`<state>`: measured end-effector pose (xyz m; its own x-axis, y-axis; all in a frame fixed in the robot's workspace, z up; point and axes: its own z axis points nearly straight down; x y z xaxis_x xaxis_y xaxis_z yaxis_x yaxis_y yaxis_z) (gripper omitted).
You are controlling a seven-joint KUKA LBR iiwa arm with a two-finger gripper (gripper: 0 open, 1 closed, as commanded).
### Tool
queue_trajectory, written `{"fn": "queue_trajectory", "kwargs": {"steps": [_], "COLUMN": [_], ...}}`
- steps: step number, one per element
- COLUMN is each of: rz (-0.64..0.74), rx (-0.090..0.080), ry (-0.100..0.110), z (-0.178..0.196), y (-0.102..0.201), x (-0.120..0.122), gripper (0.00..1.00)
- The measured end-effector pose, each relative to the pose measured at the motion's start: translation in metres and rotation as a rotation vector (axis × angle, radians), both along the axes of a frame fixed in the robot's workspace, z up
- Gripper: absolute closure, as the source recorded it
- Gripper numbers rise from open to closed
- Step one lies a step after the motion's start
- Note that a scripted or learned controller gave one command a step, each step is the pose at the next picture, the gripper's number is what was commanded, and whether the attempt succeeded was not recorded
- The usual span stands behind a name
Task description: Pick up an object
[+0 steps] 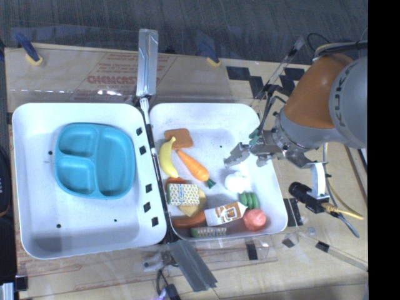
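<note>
The right bin (262,124) holds a yellow banana (166,157), a brown toast slice (179,138), an orange carrot (193,165), a white egg-like ball (236,182), a green pepper (249,199), a red tomato (255,219), a small carton (225,213) and a yellow box (184,194). My gripper (249,155) hangs over the bin's right half, just above and up-right of the white ball. It is open with nothing between its fingers.
The left bin (31,186) holds a blue divided plate (95,159). A red sausage (187,221) and a dark striped piece (209,232) lie along the right bin's near wall. A divider wall (150,161) separates the bins.
</note>
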<state>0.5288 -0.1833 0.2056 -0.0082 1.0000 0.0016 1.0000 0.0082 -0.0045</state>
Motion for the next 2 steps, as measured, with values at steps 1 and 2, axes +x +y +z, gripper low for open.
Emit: {"fn": "queue_trajectory", "kwargs": {"steps": [1, 2], "rz": [0.048, 0.049], "rx": [0.0, -0.001], "ry": [0.004, 0.004], "z": [-0.104, -0.094], "y": [0.081, 0.08], "x": [0.023, 0.023], "gripper": [0.0, 1.0]}}
